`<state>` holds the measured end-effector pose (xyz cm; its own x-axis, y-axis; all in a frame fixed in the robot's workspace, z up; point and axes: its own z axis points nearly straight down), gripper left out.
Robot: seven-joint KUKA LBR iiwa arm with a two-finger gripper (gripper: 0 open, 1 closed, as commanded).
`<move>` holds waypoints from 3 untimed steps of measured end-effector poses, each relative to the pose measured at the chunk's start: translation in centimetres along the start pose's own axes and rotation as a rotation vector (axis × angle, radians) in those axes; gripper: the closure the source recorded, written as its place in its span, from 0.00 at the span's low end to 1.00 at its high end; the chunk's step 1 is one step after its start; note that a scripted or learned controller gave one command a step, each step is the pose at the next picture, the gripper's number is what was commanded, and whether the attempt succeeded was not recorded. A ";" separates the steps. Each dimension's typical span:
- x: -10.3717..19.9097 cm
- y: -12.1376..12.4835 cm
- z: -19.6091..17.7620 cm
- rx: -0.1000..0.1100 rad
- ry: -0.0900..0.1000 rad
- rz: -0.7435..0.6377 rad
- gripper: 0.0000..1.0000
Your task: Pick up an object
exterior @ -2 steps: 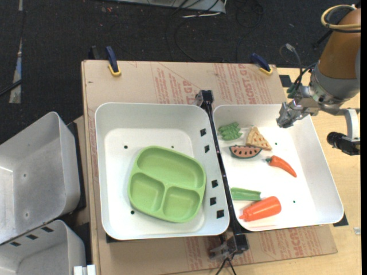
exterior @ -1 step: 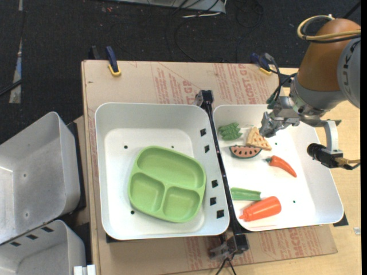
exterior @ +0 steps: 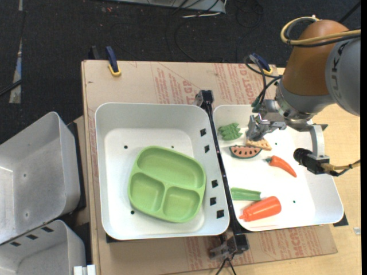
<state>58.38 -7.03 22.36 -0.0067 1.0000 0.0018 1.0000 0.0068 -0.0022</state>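
Red watermelon-slice toy [exterior: 243, 152] sits in right white bin [exterior: 312, 196], just below tool [exterior: 256, 132]. Tool width: can't tell. Centre yourself over slice, drop straight, keep off tan stick [exterior: 261, 145] beside it.

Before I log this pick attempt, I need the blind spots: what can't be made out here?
- Camera view: the tan piece beside the watermelon slice is too small to identify. Whether the pincer touches it is unclear.
- Camera view: the right bin's far right corner is hidden by the arm.
- Camera view: the grey tubs are cut off by the left and bottom edges.
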 end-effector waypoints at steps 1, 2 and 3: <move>5.1 -1.6 -1.1 0.000 0.000 -0.001 1.00; 10.2 -3.2 -1.6 0.000 0.000 -0.001 1.00; 15.6 -5.3 -1.0 0.001 -0.002 0.001 1.00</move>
<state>52.94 8.56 23.44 -0.0061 1.0000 0.0003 1.0000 0.0061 -0.0035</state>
